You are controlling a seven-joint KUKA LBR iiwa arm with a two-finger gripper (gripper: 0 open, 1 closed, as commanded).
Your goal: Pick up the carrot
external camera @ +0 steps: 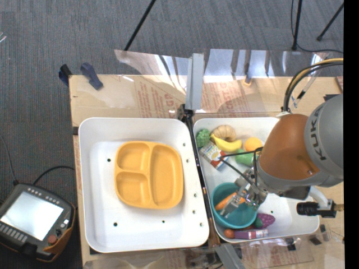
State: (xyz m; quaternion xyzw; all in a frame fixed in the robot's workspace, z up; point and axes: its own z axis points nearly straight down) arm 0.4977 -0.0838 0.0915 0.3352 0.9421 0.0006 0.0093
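Down in the right bin (291, 220), the gripper (242, 199) hangs low over the teal bowl (235, 214), and whether it is apart or together I cannot tell from this angle. The carrot (224, 203) lies inside that bowl, at its left side, just beside the gripper. Behind it, the orange band (283, 147) and grey arm (331, 142) reach in from the right, bent steeply downward.
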